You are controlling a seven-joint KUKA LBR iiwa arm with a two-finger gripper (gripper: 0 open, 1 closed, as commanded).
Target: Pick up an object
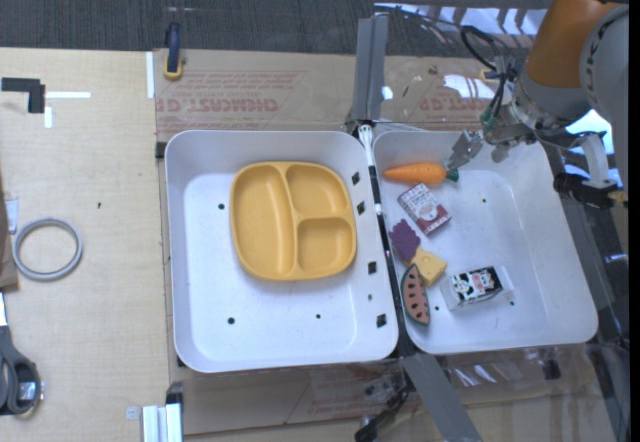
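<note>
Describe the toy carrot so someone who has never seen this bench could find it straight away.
Start at the right-hand white bin, the one without the yellow plate. Look to its far end, close to the wall it shares with the other bin, just left of the pincer. The carrot lies there on its side: it is the bin's one orange thing, long and tapered, with a green tip, above the small red carton.
</note>
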